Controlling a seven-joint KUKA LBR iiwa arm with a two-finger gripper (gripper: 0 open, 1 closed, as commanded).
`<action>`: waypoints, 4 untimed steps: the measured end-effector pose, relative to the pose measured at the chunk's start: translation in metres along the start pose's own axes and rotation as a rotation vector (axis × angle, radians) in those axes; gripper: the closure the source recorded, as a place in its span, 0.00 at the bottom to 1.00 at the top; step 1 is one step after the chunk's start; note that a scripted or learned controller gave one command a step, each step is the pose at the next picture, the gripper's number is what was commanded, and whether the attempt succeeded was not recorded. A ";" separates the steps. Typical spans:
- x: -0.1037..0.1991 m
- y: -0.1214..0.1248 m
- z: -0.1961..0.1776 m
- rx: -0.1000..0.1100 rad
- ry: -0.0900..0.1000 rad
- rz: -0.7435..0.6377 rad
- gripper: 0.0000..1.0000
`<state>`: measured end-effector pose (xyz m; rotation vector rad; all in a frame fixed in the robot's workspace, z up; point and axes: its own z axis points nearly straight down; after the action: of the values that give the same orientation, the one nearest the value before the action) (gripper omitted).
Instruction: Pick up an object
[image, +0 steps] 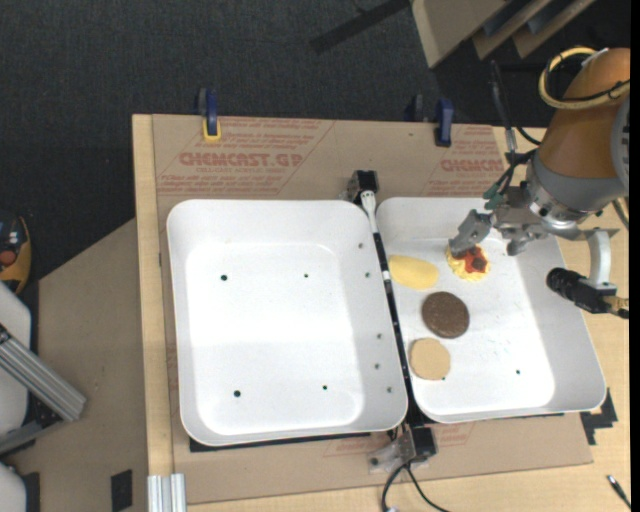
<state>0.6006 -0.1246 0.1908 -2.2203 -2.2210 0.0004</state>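
The arm (590, 120), grey with an orange band, reaches in from the right and hangs over the far part of the right-hand bin (560, 390). Its claw (490, 232) points down and leftward; two grey fingers (468, 235) are seen spread a little way apart, and nothing is visible between them, though their tips are too small to judge finely. Just below the claw, touching or nearly touching the nearer finger, lies a small yellow object with red and orange markings (470, 264); whether it is in contact cannot be told. To the claw's lower left, near it, lies a pale yellow oval piece (413, 271). Farther below the claw sits a dark brown disc (445, 314), and beyond that, toward the bin's near wall, a tan disc (430, 359); the two discs lie close, one just below the other. Well to the claw's left stands the left-hand bin (190, 300), its rim meeting that of the right-hand bin along a dark seam. Both bins rest on a brown board (250, 150) held by two clamps (209, 112) at its far edge.
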 end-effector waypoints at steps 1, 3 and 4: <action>-0.014 -0.002 0.111 0.007 0.000 0.003 0.00; -0.013 0.001 0.095 -0.003 -0.002 0.002 1.00; 0.053 0.023 -0.104 -0.023 -0.001 -0.008 1.00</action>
<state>0.6232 -0.0716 0.2952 -2.2236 -2.2416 -0.0239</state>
